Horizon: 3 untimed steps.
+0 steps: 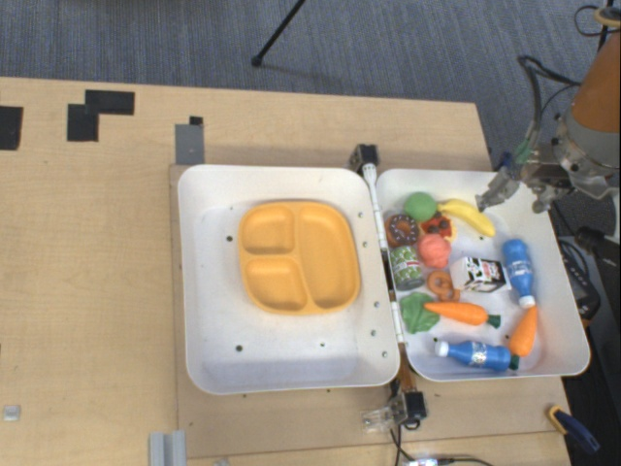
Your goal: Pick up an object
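I am hovering the tool (pixel 517 184), fingers spread and gripping nothing, over the right bin's (pixel 572 338) far corner, the banana (pixel 468 216) lying just left, angled down-right.

Nothing here can be read. The small black-and-white carton (pixel 482 274) in the right bin (pixel 568 304) carries dark print, and the blue bottle (pixel 518 268) at its three o'clock wears a label, but both are too small to make out.

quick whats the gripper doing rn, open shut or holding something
gripper: open, holding nothing, above the top right rim of the right bin, near the banana.
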### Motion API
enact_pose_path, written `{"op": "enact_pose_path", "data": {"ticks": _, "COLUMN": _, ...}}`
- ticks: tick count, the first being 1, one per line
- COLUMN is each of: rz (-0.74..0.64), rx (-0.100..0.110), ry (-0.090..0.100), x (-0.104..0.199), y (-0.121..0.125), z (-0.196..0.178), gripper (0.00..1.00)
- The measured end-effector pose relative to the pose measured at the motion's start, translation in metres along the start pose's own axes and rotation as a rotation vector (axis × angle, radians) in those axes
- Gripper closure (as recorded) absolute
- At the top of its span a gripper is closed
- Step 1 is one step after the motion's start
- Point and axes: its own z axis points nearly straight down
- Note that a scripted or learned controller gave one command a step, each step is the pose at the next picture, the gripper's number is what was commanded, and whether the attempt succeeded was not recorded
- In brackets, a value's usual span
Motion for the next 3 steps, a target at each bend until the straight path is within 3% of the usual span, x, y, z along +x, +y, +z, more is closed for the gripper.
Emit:
{"op": "enact_pose_path", "data": {"ticks": 1, "rz": 0.204, "rx": 0.003, "ry": 0.000, "x": -0.048, "y": -0.035, "z": 0.087, "gripper": 0.00}}
{"op": "enact_pose_path", "data": {"ticks": 2, "rz": -0.092, "rx": -0.001, "ry": 0.000, "x": -0.033, "y": -0.004, "z": 0.152, "gripper": 0.00}}
{"op": "enact_pose_path", "data": {"ticks": 3, "rz": -0.094, "rx": -0.007, "ry": -0.001, "x": -0.032, "y": -0.002, "z": 0.140, "gripper": 1.00}}
